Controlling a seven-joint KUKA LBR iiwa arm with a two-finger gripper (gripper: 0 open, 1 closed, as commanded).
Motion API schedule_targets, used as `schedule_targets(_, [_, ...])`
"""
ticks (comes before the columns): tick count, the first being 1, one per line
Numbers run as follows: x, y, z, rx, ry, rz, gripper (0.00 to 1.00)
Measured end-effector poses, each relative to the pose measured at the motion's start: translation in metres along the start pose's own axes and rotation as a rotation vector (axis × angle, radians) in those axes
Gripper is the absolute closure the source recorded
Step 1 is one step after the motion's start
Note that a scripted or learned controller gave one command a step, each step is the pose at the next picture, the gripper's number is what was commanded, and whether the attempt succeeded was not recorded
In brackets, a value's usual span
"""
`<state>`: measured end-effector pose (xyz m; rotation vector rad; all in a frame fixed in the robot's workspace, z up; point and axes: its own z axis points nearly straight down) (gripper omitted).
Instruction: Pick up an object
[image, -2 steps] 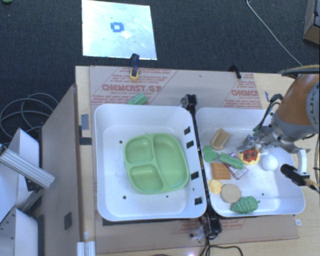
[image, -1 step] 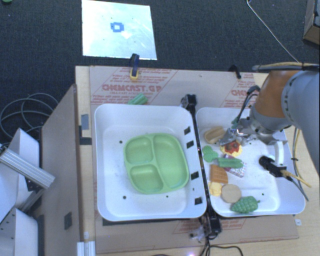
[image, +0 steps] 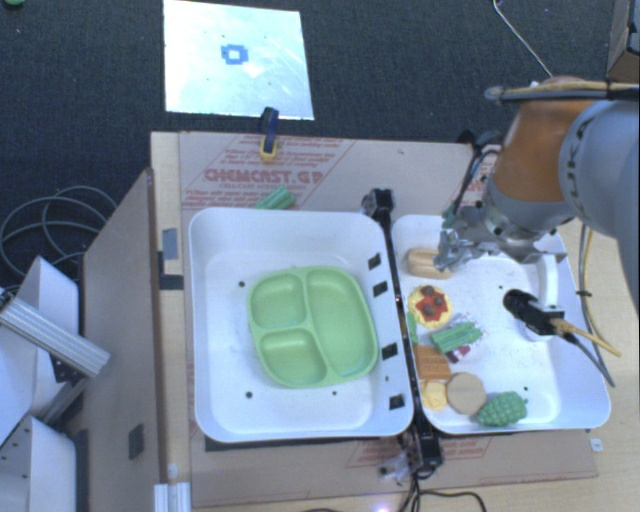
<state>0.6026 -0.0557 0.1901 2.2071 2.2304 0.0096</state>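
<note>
Red print "CHEMCAST GP" runs across the brown board (image: 300, 165) behind the bins.

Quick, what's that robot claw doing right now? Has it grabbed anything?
Gripper: down in the right bin, right next to the tan bread-like piece; whether it has grabbed it cannot be told.

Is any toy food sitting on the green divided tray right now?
No. The green three-compartment plastic tray in the left white bin lies bare.
</note>
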Motion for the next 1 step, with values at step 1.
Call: schedule_targets(1, [-0.0048, -0.0006, 0.0054, 0.005, -0.002, 0.007, 0.00])
